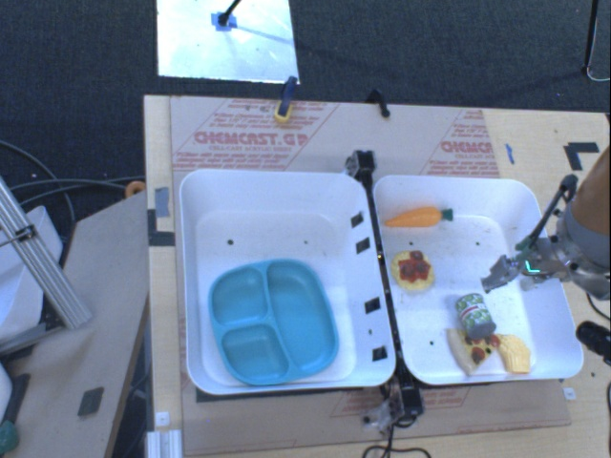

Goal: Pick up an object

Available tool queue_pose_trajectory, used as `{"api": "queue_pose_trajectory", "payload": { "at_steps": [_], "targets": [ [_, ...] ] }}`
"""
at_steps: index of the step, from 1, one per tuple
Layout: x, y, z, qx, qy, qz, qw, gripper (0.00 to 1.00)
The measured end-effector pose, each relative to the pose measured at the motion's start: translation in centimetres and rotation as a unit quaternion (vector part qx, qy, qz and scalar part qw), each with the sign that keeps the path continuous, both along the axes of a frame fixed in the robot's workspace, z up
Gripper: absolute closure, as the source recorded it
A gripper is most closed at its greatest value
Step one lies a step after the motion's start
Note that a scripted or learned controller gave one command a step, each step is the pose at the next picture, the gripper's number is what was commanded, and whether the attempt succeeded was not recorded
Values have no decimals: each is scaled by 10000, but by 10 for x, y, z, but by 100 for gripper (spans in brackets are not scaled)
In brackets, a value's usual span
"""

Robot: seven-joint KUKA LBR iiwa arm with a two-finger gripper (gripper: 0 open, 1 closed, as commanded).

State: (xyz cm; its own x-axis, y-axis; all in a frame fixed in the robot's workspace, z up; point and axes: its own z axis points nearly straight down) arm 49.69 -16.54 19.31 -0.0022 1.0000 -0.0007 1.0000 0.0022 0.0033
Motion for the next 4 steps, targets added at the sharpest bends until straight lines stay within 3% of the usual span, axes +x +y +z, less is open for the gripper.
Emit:
{"api": "queue_pose_trajectory", "payload": {
  "at_steps": [1, 2, 3, 4],
  "targets": [
    [-3, -36, -84, -26, -80, 16, 10000, 0],
    [-1, -36, -73, -15, -101, 14, 9999, 100],
    [51, 62, 71, 7, -88, 71, 9999, 100],
    [136, 160, -13, 22, -1, 64, 10000, 100]
  ]
}}
